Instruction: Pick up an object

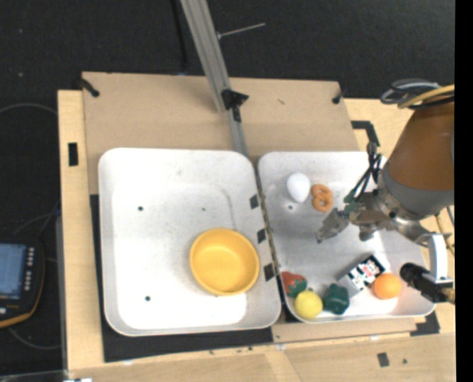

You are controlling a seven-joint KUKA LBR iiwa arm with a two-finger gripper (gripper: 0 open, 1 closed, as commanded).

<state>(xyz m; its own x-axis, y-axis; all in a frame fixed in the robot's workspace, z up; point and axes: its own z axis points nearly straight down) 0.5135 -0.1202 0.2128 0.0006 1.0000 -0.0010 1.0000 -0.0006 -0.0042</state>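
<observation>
1. Two shallow white bins sit side by side on the desk [181,114]: the left bin [141,189] and the right bin [300,245].
2. A yellow bowl [224,261] rests upright in the left bin, near its lower right corner.
3. The right bin holds a white egg-shaped object [299,186] with a small orange-brown piece [322,197] just beside it, both near the top.
4. Along the right bin's lower edge lie a red-and-green item [292,281], a yellow ball [307,304], a dark green block [336,298], a black-and-white box [365,272] and an orange ball [387,286].
5. The pincer [338,225] hangs over the right bin's middle with its fingers spread apart and nothing between them.
</observation>
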